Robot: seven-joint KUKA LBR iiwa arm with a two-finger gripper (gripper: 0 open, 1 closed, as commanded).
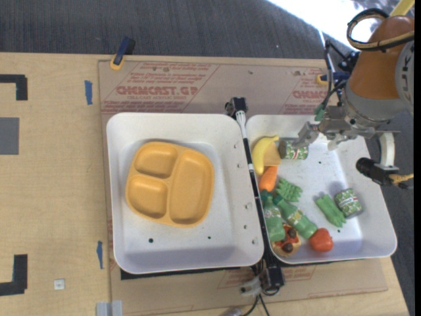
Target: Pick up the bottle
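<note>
Camera view, arm [378, 64] reaching in from right over right bin [375, 242], tool [322, 133] state can't tell, near bottle [294, 151]

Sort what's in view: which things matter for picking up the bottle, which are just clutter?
Job: likely the green bottle, in the right bin; tool.
Lying about: banana, carrot, can near the tool, second can, tomato, yellow plate.

1 fixed camera above the bench [52, 176], looking down at a slant; both white bins [131, 242] in frame.
</note>
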